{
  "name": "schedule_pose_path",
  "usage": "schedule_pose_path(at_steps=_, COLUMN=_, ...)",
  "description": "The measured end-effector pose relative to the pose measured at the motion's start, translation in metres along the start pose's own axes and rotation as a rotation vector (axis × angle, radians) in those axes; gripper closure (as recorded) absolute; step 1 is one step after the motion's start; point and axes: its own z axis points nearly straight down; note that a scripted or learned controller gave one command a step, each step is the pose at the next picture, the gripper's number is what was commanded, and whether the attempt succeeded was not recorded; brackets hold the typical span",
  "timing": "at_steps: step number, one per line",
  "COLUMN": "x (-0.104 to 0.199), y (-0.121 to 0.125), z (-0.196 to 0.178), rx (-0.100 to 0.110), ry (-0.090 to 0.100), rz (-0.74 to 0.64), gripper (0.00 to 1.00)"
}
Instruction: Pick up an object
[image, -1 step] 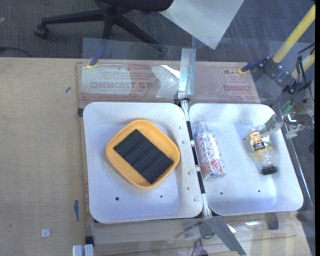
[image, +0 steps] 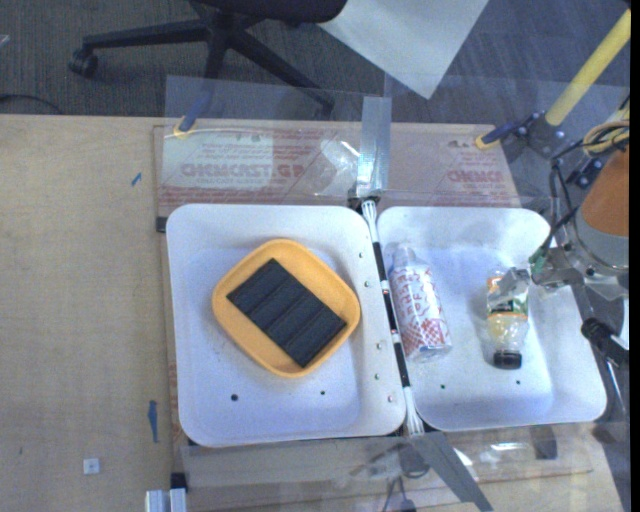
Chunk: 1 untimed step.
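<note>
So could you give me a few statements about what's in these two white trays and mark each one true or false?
1. The orange dish sits in the left bin. True.
2. The red-and-white can stands upright. False: it lies on its side in the right bin.
3. The gripper is over the left bin. False: it is over the right bin, beside the small bottle.
4. A dark ridged slab rests on the orange dish. True.

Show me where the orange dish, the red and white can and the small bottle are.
orange dish (image: 232, 330): camera view, on its orange rim.
red and white can (image: 418, 312): camera view, middle of its side.
small bottle (image: 506, 322): camera view, on its body.
</note>
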Motion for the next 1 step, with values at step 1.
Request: schedule_pose_path(at_steps=1, x=0.0083, y=0.0185, z=0.0521, rx=-0.004, ry=-0.001, rz=-0.095, gripper=0.00)
